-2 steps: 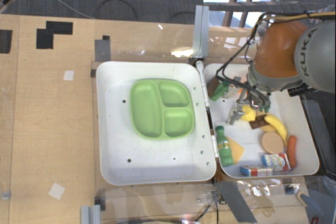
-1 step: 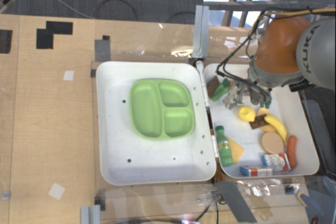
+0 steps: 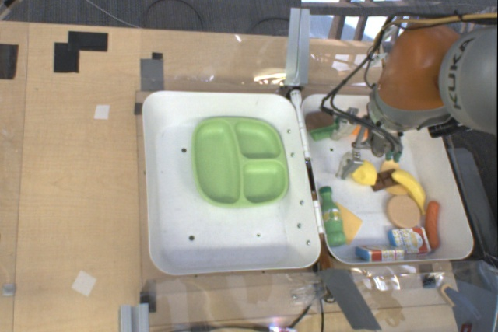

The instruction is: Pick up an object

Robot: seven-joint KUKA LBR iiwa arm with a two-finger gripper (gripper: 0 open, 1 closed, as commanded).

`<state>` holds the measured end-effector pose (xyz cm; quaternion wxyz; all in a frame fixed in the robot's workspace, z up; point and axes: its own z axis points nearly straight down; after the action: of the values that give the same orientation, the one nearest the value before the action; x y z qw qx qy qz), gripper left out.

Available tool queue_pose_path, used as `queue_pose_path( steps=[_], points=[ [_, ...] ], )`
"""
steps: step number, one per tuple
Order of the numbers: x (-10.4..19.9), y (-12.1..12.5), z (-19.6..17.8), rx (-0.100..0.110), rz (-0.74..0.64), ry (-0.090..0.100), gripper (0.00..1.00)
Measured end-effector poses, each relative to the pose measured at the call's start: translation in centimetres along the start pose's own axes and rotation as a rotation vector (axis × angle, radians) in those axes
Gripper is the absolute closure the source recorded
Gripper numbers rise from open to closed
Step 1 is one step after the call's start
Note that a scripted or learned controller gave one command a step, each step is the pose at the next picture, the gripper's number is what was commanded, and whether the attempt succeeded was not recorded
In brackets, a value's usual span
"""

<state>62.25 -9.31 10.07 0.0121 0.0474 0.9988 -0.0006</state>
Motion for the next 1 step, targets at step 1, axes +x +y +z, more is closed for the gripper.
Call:
queue_pose_path(
  steps=[1],
  points=[
    [1.83, 0.38, 1.07, 0.000, -0.004, 0.006, 0.00]
  ],
)
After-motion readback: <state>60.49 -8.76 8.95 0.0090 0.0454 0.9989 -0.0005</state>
